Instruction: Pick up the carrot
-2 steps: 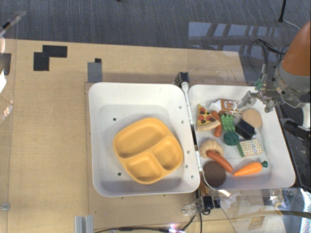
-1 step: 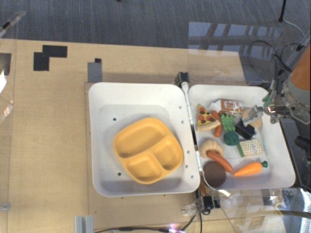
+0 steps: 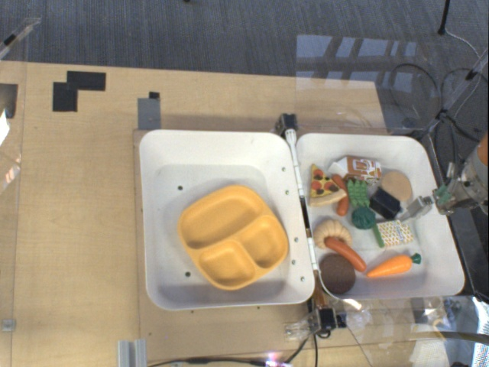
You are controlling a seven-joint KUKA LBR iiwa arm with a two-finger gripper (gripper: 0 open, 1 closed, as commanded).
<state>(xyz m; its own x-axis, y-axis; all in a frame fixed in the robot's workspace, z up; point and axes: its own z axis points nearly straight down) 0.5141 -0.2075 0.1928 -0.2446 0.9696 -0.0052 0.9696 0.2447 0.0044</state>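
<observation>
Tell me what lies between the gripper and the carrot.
In the camera view, a small patterned white block lies between the gripper and the carrot.

I can't read any text, brand or number here. The brown and white packet [image 3: 363, 167] at the far side of the right bin [image 3: 439, 281] carries some print, but it is too small and blurred for me to make out. The patterned card [image 3: 396, 233] shows only dots.

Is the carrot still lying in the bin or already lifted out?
Still in the bin. The carrot lies flat on the right bin's floor near its front edge, with the claw apart from it.
</observation>
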